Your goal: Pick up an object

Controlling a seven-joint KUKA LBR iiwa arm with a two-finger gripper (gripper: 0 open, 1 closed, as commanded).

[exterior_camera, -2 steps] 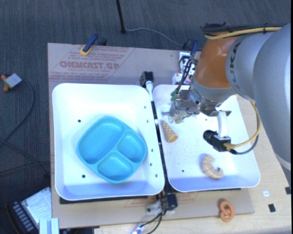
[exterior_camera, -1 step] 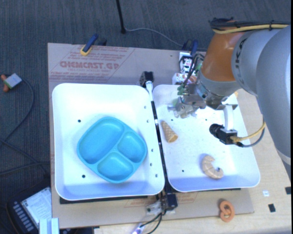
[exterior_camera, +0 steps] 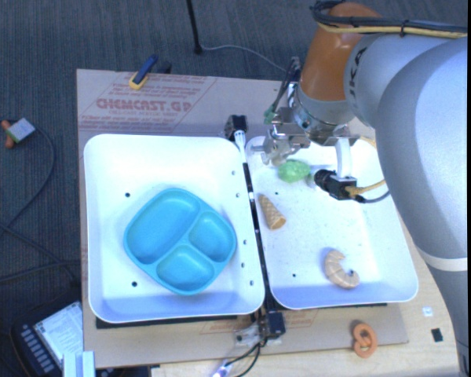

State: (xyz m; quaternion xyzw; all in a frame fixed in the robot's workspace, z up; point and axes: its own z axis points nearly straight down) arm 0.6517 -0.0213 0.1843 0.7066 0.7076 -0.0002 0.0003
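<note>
My gripper hangs low over the far left corner of the right bin. A pale green lump lies just below and to the right of it, close to it or touching it; I cannot tell which. Nearer the bin's left wall lies a tan ridged cone. A curled orange and white piece shaped like a shrimp rests toward the front right. In the left bin sits a blue divided plate.
The grey arm with its orange band covers the back right of the bench. An orange pretzel-shaped piece lies on the cardboard before the right bin. A blue and yellow tool lies behind the left bin.
</note>
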